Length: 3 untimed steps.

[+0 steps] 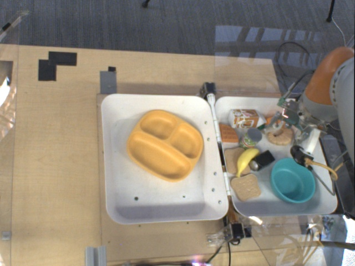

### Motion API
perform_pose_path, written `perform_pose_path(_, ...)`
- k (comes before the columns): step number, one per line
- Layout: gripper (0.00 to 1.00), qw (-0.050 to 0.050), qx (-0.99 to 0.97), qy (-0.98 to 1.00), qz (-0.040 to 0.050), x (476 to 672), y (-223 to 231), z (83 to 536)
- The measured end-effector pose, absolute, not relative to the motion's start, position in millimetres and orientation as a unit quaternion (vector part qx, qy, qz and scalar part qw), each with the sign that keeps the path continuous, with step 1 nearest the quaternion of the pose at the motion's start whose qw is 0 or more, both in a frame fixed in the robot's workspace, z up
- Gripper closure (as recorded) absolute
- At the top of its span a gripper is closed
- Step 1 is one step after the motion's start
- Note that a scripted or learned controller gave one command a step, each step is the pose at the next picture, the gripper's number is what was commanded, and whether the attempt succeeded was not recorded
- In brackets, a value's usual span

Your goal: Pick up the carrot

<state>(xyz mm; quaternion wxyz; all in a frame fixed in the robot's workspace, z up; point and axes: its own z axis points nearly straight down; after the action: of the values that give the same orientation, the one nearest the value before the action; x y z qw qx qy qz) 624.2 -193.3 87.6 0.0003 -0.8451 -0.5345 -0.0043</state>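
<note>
Orange carrot (272,119) lies at the right bin's (327,206) far edge, partly hidden beneath the claw (285,117), which hangs directly above it, presumably for a grasp; finger spacing cannot be determined.

No text, brand or number can be read anywhere; a printed orange and white label is seen on the can (244,118) lying in the right bin (327,204), but its lettering is too small and blurred to be made out.
</note>
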Motion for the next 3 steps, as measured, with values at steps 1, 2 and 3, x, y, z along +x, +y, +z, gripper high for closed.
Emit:
perform_pose_path(1, 0.00, 0.000, -0.843, -0.538, -0.0030, 625.0, -192.9, 87.3)
perform_pose_path(2, 0.00, -0.002, -0.845, -0.534, -0.0016, 615.7, -189.1, 86.1)
perform_pose_path(3, 0.00, 0.001, -0.873, -0.487, -0.0047, 620.4, -193.5, 87.2)
